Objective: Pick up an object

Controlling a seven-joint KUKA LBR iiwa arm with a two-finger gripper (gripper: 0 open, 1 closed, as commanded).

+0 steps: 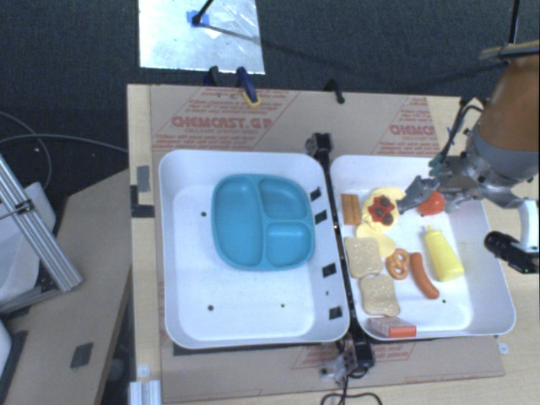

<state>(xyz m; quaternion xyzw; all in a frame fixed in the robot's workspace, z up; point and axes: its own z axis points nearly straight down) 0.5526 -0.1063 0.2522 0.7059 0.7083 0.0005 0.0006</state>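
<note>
Reach step: gripper (424, 197) low at upper right of right bin (498, 310), jaw state unclear, beside red piece (433, 202) at frame right; next needs closing on it, then lifting

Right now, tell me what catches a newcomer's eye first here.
The blue divided plate stands out, alone in the left bin. The right bin holds a cluster of toy food: a yellow bottle, a sausage, a pretzel. The gripper hovers over its upper part.
</note>
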